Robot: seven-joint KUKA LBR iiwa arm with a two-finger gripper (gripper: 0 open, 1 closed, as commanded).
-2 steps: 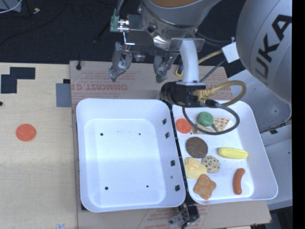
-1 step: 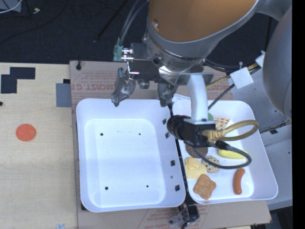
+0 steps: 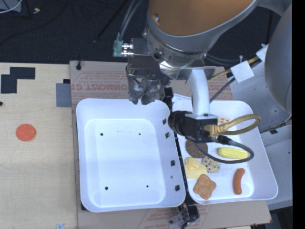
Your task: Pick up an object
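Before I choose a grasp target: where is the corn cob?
The corn cob lies in the right bin, toward its right side, above the sausage and right of the brown round biscuit.

Grey arm [image 3: 281, 56] enters from the right, its big orange-banded wrist section [image 3: 200, 8] filling the upper middle. Below the wrist, a dark mounting block carries the claw [image 3: 143, 98], which points down. A white post with a black cylinder and yellow cable loop hangs off the wrist's right side.
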